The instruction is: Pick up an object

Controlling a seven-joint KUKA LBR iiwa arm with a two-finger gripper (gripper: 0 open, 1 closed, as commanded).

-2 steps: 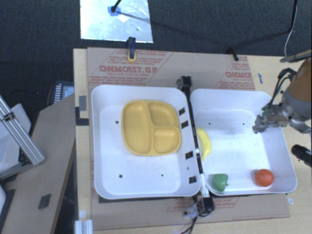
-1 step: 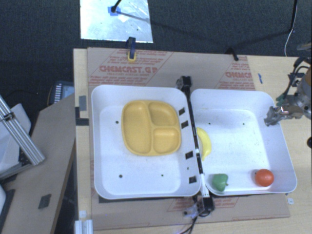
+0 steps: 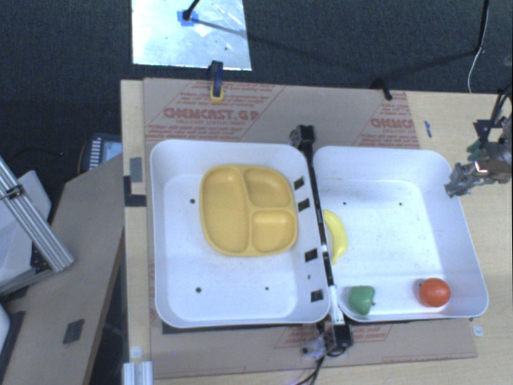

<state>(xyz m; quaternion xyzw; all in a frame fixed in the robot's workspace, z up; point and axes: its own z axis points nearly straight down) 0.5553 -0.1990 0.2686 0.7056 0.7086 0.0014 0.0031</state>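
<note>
The right bin point(image 3: 401, 187) holds three small things. A yellow object point(image 3: 335, 236) lies against its left wall. A green object point(image 3: 361, 298) sits in the near left corner, and an orange-red ball point(image 3: 434, 292) rests near the near right corner. My gripper point(image 3: 469, 175) hangs over the bin's far right rim, well away from all three things and with nothing seen in it. Only part of the arm shows at the right edge of the camera view.
A yellow divided plate point(image 3: 247, 209) lies in the left bin point(image 3: 172, 239). A dark divider with clips point(image 3: 314, 215) runs between the bins. Cardboard point(image 3: 240, 111) covers the bench beyond the bins. The middle of the right bin's floor is bare.
</note>
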